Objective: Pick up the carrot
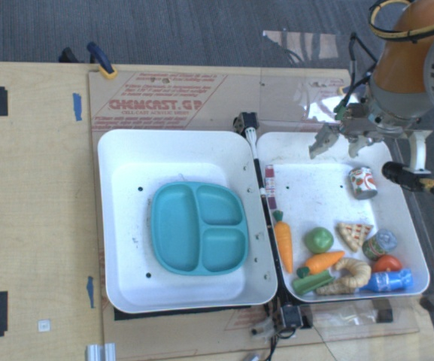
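An orange carrot (283,244) with a green top lies lengthwise against the left wall of the right bin (307,177). A second, shorter orange carrot-like piece (324,262) lies just to its right among other toy foods. My gripper (338,143) hangs over the far edge of the right bin, well behind the carrot. It is open, and nothing is between its fingers (322,143).
A teal divided plate (199,226) sits in the left bin (119,201). The right bin's near end also holds a green ball (319,239), a pizza slice (354,234), a pastry (350,274), a tomato (386,262) and a blue bottle (389,280). A small can (362,181) lies near the gripper.
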Controlling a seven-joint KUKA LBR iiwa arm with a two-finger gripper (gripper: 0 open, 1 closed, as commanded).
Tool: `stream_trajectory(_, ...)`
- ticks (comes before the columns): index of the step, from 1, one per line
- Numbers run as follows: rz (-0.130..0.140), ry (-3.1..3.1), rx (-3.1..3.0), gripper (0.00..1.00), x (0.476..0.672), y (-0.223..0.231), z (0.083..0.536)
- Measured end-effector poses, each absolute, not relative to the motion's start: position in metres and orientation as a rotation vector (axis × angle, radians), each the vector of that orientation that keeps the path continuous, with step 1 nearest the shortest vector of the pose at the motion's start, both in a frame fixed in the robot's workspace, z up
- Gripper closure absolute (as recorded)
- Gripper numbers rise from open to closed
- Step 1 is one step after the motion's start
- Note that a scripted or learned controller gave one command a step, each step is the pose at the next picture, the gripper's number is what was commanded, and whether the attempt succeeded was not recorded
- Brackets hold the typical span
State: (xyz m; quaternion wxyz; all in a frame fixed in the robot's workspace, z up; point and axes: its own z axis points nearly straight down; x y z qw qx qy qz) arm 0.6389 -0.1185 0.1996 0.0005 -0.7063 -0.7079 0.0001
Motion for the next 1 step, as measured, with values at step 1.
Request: stream_trajectory(1,0.002,-2.16,-2.275,0.0,0.5619,-0.0652,0.1834)
